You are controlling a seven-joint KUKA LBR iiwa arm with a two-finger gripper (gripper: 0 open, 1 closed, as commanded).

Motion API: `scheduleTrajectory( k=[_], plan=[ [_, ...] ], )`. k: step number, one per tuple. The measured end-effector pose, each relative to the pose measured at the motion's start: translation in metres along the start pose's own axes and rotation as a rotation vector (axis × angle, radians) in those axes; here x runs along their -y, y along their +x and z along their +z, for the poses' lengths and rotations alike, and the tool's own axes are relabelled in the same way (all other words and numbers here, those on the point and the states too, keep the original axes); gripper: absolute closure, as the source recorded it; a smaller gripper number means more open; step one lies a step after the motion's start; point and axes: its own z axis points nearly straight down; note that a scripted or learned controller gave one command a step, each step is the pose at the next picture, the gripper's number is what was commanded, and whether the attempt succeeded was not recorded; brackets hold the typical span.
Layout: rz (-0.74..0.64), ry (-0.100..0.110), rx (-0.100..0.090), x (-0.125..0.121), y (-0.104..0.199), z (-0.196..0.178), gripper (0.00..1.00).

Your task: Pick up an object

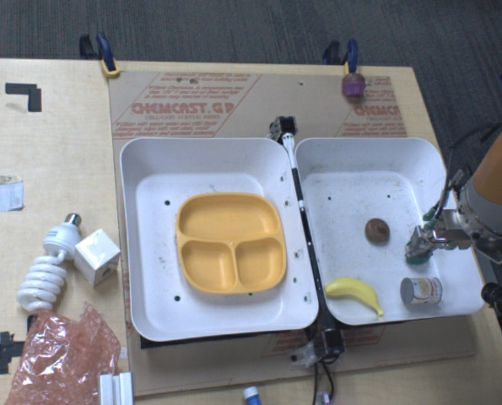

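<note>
Bench (48,142): two bins (149,226), bulb (46,268), cube (97,256).

Tool (418,247) above can (421,291)

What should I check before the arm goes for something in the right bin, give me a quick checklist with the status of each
1. Objects within reach in the right bin: ok. A brown round object, a banana and a small can lie there.
2. Gripper over the right bin: ok, near its right wall.
3. Gripper carrying nothing: ok, nothing shows between its fingers.
4. Finger opening: cannot tell.
5. Nearest target: ok, the can lies on its side just below the gripper, apart from the banana.
6. Yellow tray out of the way: ok, in the left bin.
</note>
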Motion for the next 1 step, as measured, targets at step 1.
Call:
scheduleTrajectory(
  k=[1],
  plan=[
    [0.0,0.0,0.0,0.0,0.0,0.0,0.0]
  ],
)
